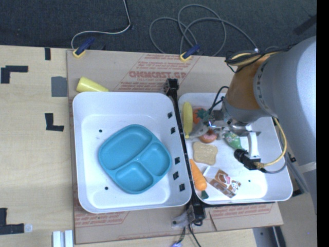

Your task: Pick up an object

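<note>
The right bin [267,189] holds several small items: a yellow piece [187,116] at its left wall, a red-orange item [208,136], a tan toast slice [205,153], an orange carrot [198,174], a printed packet [224,182] and a green item [233,139]. My gripper [215,123] hangs low over the upper left of this bin, right above the red-orange item and the clutter around it. The grey arm with its orange band [247,86] covers the wrist.
The left bin [87,138] holds a blue divided plate [134,158]. A yellow cup [91,85] lies on the cardboard behind the left bin. Cables [195,30] loop across the dark floor at the back. A black and yellow cable [257,161] trails over the right bin.
</note>
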`<action>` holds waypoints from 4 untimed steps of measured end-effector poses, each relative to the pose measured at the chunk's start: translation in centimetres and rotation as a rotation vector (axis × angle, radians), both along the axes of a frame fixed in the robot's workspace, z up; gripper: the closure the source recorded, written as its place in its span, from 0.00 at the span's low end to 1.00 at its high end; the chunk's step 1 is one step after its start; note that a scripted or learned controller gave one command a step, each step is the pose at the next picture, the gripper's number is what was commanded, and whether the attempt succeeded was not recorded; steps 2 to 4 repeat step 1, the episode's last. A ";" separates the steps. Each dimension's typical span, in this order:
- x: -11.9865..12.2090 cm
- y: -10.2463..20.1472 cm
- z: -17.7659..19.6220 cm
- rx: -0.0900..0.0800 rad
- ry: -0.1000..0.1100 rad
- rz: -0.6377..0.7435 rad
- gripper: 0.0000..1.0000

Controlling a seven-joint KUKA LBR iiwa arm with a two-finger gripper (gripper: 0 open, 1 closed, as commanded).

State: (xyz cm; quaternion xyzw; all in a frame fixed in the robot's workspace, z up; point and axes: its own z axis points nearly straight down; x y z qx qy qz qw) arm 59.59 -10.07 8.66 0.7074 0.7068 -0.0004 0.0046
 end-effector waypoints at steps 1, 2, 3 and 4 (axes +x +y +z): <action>0.0 0.2 0.9 0.003 0.003 0.001 1.00; 0.0 0.2 0.9 0.003 0.003 0.001 1.00; 0.0 0.2 0.9 0.003 0.003 0.001 1.00; 0.0 0.2 0.9 0.003 0.003 0.001 1.00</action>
